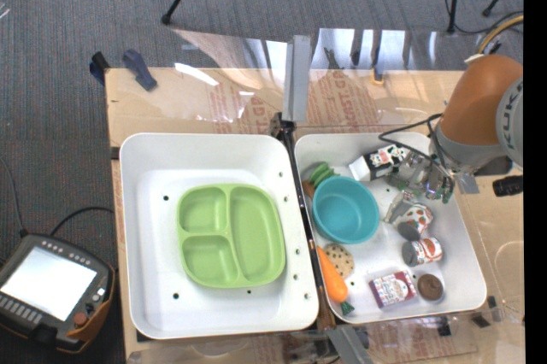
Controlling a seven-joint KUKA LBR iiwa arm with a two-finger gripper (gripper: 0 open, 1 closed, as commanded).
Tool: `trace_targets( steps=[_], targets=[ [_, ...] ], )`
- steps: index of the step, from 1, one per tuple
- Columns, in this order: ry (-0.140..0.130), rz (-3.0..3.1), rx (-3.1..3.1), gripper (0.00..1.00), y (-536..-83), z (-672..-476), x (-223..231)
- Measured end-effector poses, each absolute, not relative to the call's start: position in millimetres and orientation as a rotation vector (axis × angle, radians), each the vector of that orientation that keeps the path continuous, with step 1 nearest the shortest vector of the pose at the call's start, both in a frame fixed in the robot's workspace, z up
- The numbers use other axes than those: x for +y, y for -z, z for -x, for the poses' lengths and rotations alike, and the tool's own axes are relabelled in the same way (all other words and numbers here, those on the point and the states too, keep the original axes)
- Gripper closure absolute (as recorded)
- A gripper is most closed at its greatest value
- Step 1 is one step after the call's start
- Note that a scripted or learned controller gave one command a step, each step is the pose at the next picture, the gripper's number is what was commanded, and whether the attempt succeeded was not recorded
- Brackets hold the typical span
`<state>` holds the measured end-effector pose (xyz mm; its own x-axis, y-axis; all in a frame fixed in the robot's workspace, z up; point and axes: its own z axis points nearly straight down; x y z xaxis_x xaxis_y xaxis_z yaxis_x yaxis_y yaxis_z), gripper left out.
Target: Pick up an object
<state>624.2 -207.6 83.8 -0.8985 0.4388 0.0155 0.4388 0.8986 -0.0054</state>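
Note:
My gripper hangs low over the right bin, in its upper right part, just right of the teal bowl. A black-and-white carton lies right beside it on its upper left. A small red-and-white can sits directly below the gripper, and a second red-and-white can lies a little nearer the front. The grey wrist with its orange band reaches in from the right. Whether the gripper touches any object is unclear.
The right bin also holds a green item, a cookie, a carrot, a red carton and a brown disc. In the left bin lies a green divided plate.

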Motion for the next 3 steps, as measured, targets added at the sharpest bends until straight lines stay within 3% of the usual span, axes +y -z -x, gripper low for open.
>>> trace_targets(
  steps=[1, 2, 3],
  targets=[
    [0.002, 0.687, -3.067, 0.00, -88, -608.3, -209],
    [0.002, 0.679, -3.072, 1.00, -99, -610.3, -207],
    [0.001, 0.661, -3.069, 1.00, -87, -557.1, -211]
  ],
)
